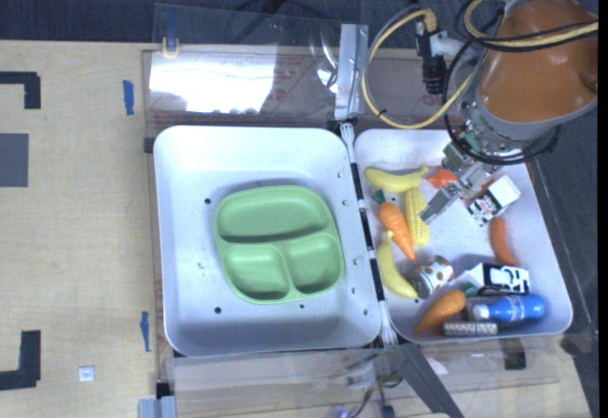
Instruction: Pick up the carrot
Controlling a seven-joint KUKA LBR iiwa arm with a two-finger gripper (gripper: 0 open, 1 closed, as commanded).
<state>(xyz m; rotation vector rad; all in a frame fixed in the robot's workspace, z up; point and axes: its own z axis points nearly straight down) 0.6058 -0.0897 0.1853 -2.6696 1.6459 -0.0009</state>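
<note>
The arm (532, 65) hangs over the far part of the right bin (556, 312). The left bin (180, 160) holds a green plate (278, 242). The gripper (456, 190) hovers, whether spread or clenched I cannot tell. The carrot (398, 229) lies unlifted, left of it; the grasp remains undone.

bins: 2, white (180, 160) | divided plates: 1, green (278, 242) | carrots: 2 (397, 228) | bananas: 2 (394, 179) | corn cobs: 1 (415, 217) | blue bottles: 1 (508, 309) | sausages: 1, orange-red (503, 241)
</note>
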